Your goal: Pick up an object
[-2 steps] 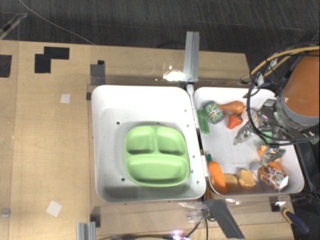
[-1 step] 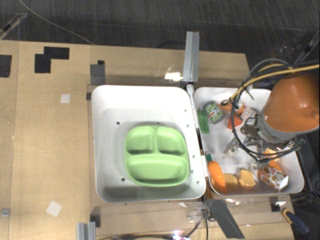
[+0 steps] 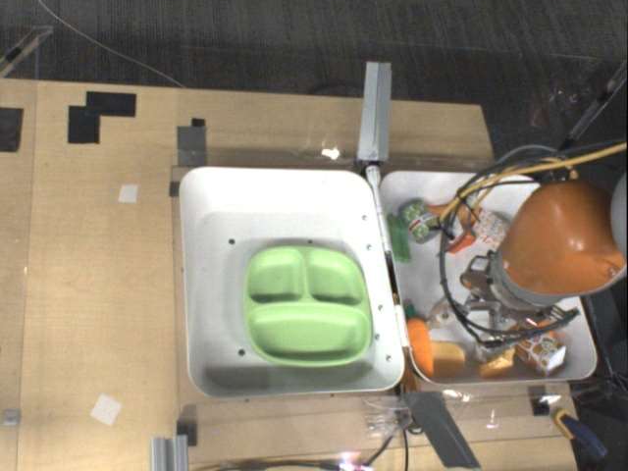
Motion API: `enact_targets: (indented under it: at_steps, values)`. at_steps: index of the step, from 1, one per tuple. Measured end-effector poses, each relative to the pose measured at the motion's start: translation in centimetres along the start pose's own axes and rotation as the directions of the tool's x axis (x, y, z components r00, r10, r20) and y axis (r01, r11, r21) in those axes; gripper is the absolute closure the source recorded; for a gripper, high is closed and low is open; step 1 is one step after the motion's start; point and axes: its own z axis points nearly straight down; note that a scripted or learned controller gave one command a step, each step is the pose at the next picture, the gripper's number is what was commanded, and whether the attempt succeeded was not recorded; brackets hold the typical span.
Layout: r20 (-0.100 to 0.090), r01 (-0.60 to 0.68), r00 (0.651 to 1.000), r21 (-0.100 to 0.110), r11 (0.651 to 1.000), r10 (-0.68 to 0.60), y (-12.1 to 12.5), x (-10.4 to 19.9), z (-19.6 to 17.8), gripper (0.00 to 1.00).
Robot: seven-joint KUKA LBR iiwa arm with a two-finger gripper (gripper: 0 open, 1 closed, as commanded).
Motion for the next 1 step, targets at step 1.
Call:
enact_targets:
  at_steps: [1]
  values:
    - [0.007, 0.27, 0.963, -0.009, 0.963, -0.27, -9.0, -4.87, 0.65, 0.0]
